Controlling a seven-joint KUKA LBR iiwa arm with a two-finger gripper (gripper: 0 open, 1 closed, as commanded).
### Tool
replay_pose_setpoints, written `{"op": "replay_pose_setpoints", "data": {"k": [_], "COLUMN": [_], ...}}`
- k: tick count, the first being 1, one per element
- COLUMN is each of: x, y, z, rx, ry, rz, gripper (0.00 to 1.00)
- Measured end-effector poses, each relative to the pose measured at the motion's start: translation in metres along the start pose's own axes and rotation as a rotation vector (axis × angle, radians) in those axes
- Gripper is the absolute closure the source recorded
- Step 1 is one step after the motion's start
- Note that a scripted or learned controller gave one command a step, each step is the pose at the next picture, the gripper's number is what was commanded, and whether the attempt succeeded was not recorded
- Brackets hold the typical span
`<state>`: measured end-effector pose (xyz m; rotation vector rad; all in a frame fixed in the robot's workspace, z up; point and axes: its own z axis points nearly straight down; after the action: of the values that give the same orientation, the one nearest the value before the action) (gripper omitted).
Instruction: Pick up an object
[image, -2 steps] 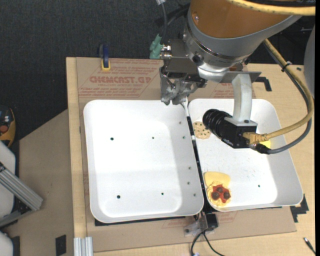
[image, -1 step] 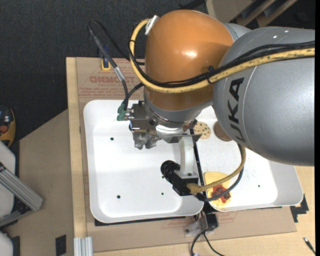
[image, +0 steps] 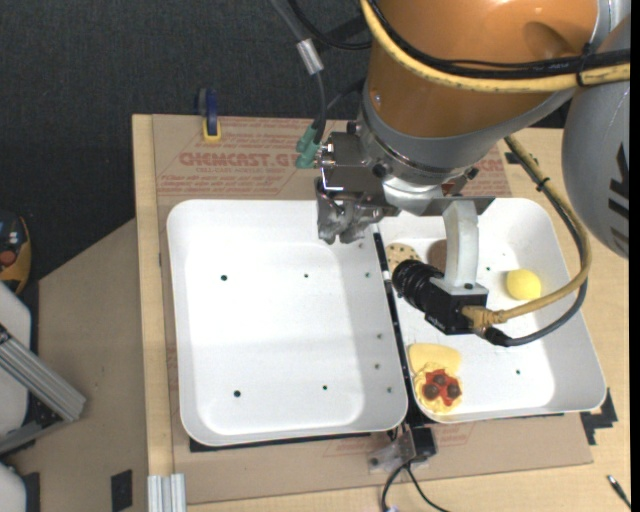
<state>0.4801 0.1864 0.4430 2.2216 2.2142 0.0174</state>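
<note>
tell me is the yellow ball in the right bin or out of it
In. The yellow ball rests on the right bin floor, apart from the gripper.

Printed text: "CHEMCAST", red capitals, with a letter like "G" after it before the arm covers the rest
Bearing surface: brown board (image: 250, 150) under the two bins
Smaller red line: below "CHEMCAST", too fine to read
Position: beyond the left bin (image: 200, 300), along its far rim

Robotics lab bench: two white bins (image: 200, 300) on a taped-down brown board (image: 250, 150), blue clamp (image: 209, 112), aluminium framing (image: 40, 385), loose cables (image: 400, 480), dark carpet (image: 90, 60).
</note>
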Motion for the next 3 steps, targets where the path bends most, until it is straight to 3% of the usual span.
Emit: {"op": "replay_pose_setpoints", "data": {"k": [1, 2, 3], "x": [0.039, 0.038, 0.038], "y": [-0.005, -0.002, -0.002], "z": [0.124, 0.106, 0.109], "rx": [0.024, 0.009, 0.013], "ry": [-0.009, -0.003, -0.004], "rz": [-0.007, -0.004, -0.003], "gripper": [1.0, 1.0, 1.0]}}
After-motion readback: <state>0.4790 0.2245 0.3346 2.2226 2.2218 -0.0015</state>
